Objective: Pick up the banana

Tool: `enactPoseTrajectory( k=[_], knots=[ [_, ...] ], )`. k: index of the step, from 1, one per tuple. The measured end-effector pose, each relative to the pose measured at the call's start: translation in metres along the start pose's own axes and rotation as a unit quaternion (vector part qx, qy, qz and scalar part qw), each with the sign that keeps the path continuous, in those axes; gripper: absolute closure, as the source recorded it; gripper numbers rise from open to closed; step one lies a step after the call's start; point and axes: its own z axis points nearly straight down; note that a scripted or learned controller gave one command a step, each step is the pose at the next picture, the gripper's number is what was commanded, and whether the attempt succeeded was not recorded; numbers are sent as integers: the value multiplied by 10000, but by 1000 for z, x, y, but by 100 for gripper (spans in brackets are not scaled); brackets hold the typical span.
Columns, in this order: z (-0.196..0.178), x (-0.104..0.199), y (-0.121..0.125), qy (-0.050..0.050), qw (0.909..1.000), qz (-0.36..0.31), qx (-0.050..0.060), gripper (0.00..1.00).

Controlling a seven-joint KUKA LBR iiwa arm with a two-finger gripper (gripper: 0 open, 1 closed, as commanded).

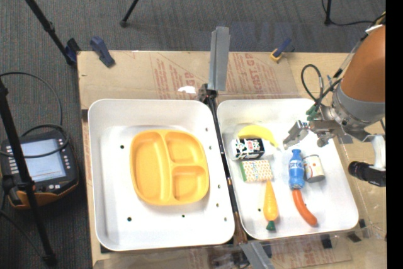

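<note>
Tool point(301, 131) with fingers spread wide, low over the right bin point(343, 208), just right of the banana point(259, 133).

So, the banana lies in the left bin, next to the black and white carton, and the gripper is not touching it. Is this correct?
Not quite. The camera view shows the banana in the right bin, not the left one. The rest holds: it lies next to the black and white carton, and the gripper is not touching it.
</note>
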Motion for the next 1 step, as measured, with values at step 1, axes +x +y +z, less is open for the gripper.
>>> enactPoseTrajectory(
  k=[1],
  knots=[
    [42, 31, 66, -7, 9997, -239, -12, 0]
  ],
)
